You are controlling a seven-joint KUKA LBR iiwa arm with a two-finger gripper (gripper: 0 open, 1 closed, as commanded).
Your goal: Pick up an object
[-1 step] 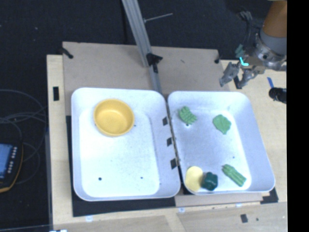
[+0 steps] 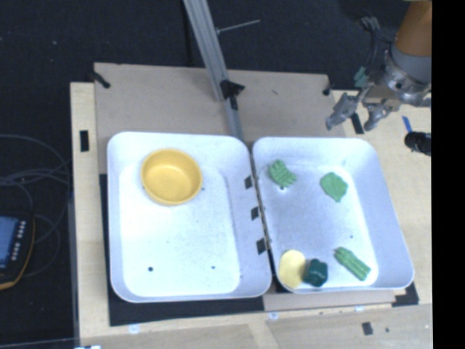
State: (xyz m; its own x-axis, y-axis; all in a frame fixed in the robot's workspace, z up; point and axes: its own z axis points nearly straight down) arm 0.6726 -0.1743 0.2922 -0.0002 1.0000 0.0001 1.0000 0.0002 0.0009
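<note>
My gripper hangs over the bench just beyond the far edge of the right bin, near its back right corner. Its two fingers are spread apart with nothing between them. In the right bin lie a ridged green piece at the back left, a green leafy piece at the back right, a long green piece at the front right, and a pale yellow object touching a dark teal object at the front left.
The left bin holds a yellow bowl at its back left. A grey metal post rises slanting behind the seam between the bins. A dark device with cables lies at the far left.
</note>
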